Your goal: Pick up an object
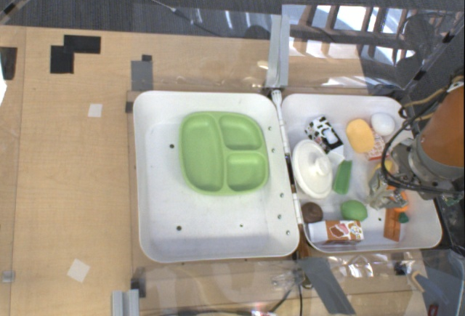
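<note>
The arm comes in from the right, and the pincer [383,191] is low over the right side of the right bin [363,100]; the wrist hides it, so its state cannot be told. Nothing is visibly gripped. An orange item [393,224] lies just below the pincer, close to it; whether they touch is unclear. Left of the pincer: a green cylinder [342,176], then a white lidded bowl [313,166]. Down-left of it: a green round object [354,210], a small box [344,232] and a brown round object [312,212]. Above it: a yellow object [360,134] and a white ball [382,123]; up-left, a black-and-white toy [322,133]. Far to the left, in the left bin [160,235], a green divided plate [223,152] sits on its own. Both bins rest on the wooden surface [65,184].
</note>
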Robot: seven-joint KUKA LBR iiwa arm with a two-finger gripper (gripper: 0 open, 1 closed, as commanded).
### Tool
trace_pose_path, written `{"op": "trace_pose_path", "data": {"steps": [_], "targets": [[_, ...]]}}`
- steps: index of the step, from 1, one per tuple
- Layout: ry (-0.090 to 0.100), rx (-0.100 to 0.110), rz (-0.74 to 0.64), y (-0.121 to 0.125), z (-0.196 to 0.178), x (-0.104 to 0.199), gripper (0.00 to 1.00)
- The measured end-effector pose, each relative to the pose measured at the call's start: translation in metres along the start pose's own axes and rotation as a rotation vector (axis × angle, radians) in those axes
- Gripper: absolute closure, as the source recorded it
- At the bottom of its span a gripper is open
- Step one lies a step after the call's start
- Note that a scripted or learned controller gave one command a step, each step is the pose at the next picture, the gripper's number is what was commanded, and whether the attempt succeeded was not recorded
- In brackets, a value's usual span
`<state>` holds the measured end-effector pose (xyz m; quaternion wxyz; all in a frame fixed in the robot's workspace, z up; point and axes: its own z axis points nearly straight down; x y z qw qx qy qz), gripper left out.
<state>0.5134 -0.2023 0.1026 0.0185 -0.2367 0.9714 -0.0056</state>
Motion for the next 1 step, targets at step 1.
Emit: {"op": "trace_pose_path", "data": {"steps": [1], "targets": [[0.02,-0.01,-0.015,-0.0101,-0.1396,-0.0312,1.0]]}}
